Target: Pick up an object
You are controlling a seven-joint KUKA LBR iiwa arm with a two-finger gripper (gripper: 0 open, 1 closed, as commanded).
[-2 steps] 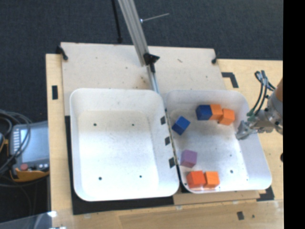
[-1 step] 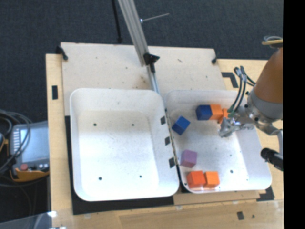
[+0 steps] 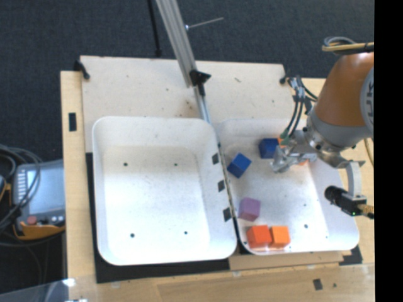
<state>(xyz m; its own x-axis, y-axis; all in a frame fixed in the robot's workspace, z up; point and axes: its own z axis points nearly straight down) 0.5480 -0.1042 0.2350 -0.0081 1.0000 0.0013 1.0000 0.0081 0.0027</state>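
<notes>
Camera view, nearest edge first: two orange blocks (image 3: 267,236) sit touching in the right bin's (image 3: 327,231) front corner, too tight against the wall for an easy grab. Just behind them lies a purple block (image 3: 250,208), standing free. Farther back, one blue cube (image 3: 238,165) rests near the divider, and another blue cube (image 3: 269,148) sits just beside my claw (image 3: 284,159), which I judge is my target. Whether my claw is open or closed, I cannot tell. Beyond it all, the tabletop (image 3: 138,87) carries both bins.
</notes>
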